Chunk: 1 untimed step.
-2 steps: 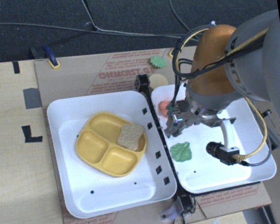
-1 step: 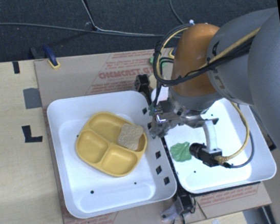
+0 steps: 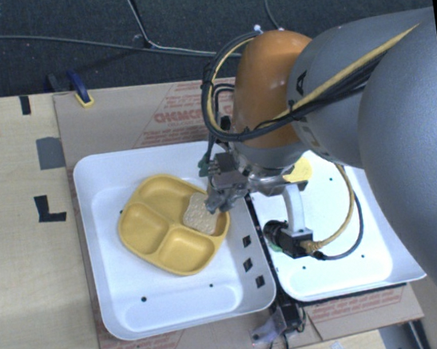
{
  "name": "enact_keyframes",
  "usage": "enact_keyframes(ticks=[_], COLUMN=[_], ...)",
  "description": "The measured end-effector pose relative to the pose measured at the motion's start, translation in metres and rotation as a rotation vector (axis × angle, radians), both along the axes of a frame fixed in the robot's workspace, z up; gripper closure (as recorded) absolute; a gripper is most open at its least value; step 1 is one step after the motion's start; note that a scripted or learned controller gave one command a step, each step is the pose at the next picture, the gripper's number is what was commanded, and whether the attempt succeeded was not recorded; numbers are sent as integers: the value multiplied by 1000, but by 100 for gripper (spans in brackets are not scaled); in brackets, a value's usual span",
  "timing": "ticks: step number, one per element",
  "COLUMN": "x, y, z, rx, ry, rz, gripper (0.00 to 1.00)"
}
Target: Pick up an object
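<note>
Left bin (image 3: 179, 296): yellow divided tray (image 3: 158, 234) fills centre, close to right wall. Tan flat piece (image 3: 200, 215) lies on tray's right part. Tool (image 3: 221, 189) hangs over tray's right edge, beside tan piece, blocking entry from that side.
Free floor, left bin: strip along left wall; wide band along front edge (view's bottom); both front corners.
Right bin (image 3: 357, 267): arm (image 3: 386, 106) overhangs back half and right side. Small yellow item (image 3: 302, 171) near back-left part.
Free floor, right bin: band along front edge.
Ridge: bin rims meet mid-surface.
</note>
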<state>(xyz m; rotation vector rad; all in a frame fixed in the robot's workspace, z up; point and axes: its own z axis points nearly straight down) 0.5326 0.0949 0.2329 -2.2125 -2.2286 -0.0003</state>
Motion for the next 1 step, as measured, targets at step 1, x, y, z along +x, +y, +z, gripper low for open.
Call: enact_keyframes(ticks=[1], x=[0], y=[-3], z=[0], rx=[-2], ry=[1], rz=[-4], gripper=[0])
